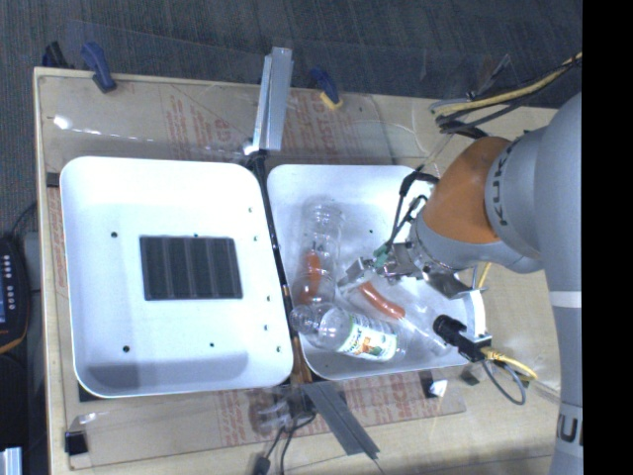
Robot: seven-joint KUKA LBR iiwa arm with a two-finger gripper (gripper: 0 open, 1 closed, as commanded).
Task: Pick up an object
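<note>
The right bin (297, 191) holds a heap of things. A clear plastic bottle (322, 226) lies toward its far left, with a small orange piece (314, 268) just below it. An orange-red stick-shaped thing (382, 301) lies in the middle. A clear bottle with a green and orange label (358, 340) rests along the near wall. My gripper (374, 264) reaches in from the right and hangs low over the middle of the heap, just above the orange-red thing. Nothing visibly sits in its grasp.
The left bin (89, 196) holds a black ribbed rectangular slab (191, 267) near its middle. A grey metal bar (270, 97) stands behind the gap between the bins. Blue clamps (99, 67) grip the bench's far edge.
</note>
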